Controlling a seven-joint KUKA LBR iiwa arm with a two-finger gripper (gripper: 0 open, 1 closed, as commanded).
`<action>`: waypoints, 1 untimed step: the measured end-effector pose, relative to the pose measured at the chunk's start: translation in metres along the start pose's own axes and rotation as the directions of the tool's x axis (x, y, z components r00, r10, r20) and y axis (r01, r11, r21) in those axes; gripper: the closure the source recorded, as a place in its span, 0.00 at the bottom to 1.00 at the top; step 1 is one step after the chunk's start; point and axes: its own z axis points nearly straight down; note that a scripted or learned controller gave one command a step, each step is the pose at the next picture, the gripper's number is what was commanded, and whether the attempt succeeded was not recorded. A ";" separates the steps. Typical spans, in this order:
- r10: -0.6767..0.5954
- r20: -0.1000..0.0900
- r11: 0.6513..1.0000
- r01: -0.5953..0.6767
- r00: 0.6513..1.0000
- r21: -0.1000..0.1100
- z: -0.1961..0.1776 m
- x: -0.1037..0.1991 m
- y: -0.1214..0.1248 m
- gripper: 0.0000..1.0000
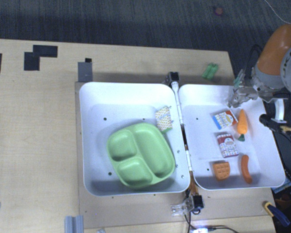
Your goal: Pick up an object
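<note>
Your gripper [238, 95] sits over the far right corner of the right bin [201, 98], arm [276, 57] coming in from the right. I can't tell how wide it stands.

Pickable items, all in the right bin: a blue-and-white carton [223, 119] just below the gripper, a carrot [242, 122] touching its right side, a red-and-white box [227, 144] nearer you, a waffle [221, 170] and a hot dog [246, 168] by the near wall.

Left bin [94, 130]: a green divided plate [140, 154] and a small patterned packet [163, 118] against the divider.

A green object [210, 71] lies on the bench beyond the bins.
</note>
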 end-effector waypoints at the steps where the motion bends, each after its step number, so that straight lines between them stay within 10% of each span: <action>1: -0.001 -0.002 1.000 0.001 1.000 0.001 0.000 0.001 0.000 0.00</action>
